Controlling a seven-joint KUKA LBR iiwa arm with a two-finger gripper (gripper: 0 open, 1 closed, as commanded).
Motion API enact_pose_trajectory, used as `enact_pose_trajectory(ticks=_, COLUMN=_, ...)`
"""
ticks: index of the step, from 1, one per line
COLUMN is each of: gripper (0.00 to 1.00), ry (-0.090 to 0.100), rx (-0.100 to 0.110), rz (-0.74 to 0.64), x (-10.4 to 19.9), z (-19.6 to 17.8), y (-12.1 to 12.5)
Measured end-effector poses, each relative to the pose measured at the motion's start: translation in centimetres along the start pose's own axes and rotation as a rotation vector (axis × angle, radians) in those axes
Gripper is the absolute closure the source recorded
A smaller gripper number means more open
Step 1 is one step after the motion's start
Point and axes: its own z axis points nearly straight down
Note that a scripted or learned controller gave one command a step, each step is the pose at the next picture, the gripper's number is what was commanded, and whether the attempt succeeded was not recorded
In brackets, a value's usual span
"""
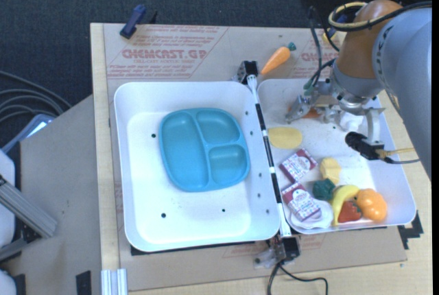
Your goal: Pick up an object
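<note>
White plastic made up both bins: the left bin [130, 149] carried a blue divided plate [204, 148], and the right bin [406, 185] held the loose toys the task could draw on. A pale yellow oval piece [285, 137] lay near the divider, with two red-and-white packets [298, 166] below it, and a pale yellow block [330, 169], a dark green piece [323, 189], a banana [342, 197], a red piece [350, 212] and an orange pepper-like toy [371, 203] clustered in the near right corner. A toy carrot [276, 60] sat outside the bins on the brown board [164, 53].

At the upper end of the right bin, the grey arm's gripper [310, 105] was down low by the back wall, well apart from the corner cluster and somewhat above the oval piece. Its end was a tangle of small metal parts with a reddish bit among them — whether it was spread or closed, I could not tell, and nothing could be made out as held.

By my reading, the pick was not yet accomplished: every toy seemed to rest on the bin floor — grasping and lifting both remained.
</note>
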Motion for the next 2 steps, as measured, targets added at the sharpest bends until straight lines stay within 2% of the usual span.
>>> enact_pose_trajectory(ticks=1, gripper=0.00, ry=-0.001, rx=0.004, rz=0.001, x=2.4, z=0.0, y=2.2)
enact_pose_trajectory(ticks=2, gripper=1.00, ry=-0.002, rx=0.005, rz=0.001, x=2.4, z=-1.0, y=2.2)
